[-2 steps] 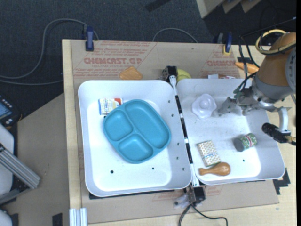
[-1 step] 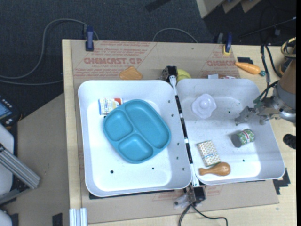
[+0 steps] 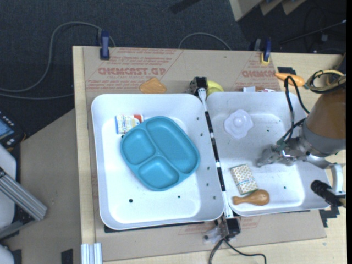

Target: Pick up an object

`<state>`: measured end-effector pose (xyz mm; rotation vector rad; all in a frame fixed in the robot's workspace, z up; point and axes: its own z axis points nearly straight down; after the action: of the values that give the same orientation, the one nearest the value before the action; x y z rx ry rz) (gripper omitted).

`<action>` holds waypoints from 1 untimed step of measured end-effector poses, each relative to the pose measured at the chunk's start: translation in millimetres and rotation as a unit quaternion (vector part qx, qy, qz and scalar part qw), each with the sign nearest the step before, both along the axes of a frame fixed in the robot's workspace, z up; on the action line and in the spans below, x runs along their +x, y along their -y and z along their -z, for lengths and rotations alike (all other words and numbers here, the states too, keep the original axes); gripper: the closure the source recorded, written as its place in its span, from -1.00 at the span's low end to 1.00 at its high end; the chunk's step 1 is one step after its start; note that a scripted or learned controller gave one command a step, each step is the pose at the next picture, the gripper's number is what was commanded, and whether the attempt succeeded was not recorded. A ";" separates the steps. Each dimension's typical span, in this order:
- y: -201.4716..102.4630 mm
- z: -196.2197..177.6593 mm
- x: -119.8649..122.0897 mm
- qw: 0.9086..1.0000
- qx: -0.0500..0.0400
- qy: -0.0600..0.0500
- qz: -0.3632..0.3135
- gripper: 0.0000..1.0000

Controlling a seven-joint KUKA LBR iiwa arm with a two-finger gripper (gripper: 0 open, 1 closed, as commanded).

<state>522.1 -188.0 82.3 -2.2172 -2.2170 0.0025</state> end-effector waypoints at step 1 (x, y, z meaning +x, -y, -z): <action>-34.3 -2.7 69.5 1.000 -0.003 0.006 -0.002 -1.00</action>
<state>591.6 -153.6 85.0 -2.2200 -2.2307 -0.0046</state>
